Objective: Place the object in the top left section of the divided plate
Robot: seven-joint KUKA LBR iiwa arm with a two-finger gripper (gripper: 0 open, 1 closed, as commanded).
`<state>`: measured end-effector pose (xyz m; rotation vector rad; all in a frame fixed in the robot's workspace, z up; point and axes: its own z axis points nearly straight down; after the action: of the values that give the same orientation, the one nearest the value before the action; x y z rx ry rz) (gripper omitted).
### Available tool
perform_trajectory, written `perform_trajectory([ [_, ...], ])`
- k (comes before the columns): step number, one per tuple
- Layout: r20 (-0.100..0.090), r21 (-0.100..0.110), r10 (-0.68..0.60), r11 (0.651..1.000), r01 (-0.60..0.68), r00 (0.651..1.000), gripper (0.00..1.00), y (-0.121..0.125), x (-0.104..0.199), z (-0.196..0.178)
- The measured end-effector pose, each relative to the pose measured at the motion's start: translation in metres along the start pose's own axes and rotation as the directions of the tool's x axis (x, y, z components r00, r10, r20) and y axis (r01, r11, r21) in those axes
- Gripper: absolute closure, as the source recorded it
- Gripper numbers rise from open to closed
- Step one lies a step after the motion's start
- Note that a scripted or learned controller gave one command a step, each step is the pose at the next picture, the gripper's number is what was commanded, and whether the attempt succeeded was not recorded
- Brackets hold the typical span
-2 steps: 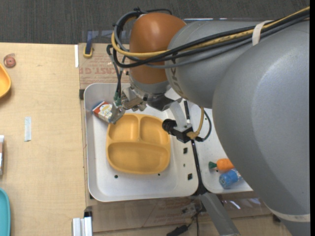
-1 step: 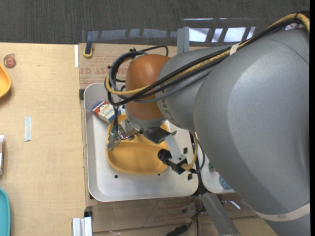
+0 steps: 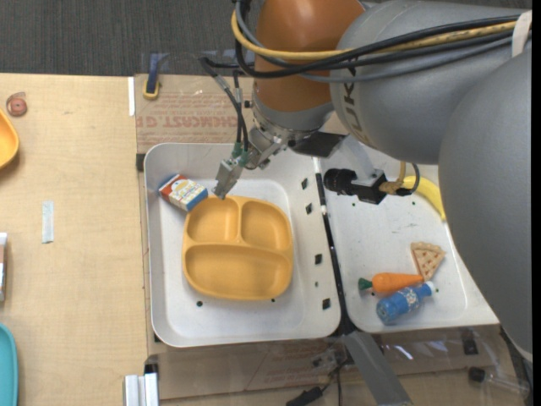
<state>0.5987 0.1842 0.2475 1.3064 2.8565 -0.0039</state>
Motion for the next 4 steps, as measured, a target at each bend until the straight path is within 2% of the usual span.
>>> perform_trajectory([
  [1,-0.001,0.004,0.252,0.968,-0.252,0.968,0.00,-0.028,0.072,0.102],
  [2,0.000,0.002,0.333,0.943,-0.333,0.943,0.00,-0.004,0.048,0.059],
  [3,0.002,0.004,0.332,0.943,-0.332,0.943,1.00,-0.005,0.047,0.051],
  [4,0.000,0.000,0.144,0.990,-0.144,0.990,1.00,-0.093,0.043,-0.074],
])
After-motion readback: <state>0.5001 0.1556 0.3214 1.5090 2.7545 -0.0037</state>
